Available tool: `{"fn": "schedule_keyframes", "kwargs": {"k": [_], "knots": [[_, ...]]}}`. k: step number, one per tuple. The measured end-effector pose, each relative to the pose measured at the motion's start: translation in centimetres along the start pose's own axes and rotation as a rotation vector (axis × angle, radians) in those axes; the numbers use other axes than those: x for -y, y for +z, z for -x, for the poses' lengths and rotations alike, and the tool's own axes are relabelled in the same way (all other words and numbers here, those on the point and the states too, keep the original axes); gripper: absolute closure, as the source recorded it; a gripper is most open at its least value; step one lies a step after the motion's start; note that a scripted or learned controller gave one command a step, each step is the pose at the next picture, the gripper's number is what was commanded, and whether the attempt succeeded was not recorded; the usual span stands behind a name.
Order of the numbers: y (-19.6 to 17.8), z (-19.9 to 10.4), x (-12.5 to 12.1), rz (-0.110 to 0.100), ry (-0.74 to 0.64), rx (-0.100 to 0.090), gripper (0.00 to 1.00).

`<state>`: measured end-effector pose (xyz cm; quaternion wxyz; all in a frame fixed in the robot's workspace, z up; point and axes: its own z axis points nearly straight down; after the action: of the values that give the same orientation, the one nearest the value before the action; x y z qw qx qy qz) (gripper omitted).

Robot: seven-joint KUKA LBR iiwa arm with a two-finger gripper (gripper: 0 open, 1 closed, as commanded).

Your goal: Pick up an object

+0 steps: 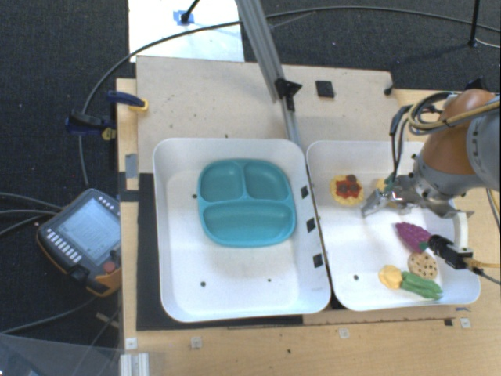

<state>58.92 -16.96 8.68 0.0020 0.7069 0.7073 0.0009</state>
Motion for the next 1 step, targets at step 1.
{"fn": "schedule_keyframes", "kwargs": {"k": [1], "knots": [[-1.35,-0.11,-0.3,0.009,-0.001,-0.001,1.0]]}}
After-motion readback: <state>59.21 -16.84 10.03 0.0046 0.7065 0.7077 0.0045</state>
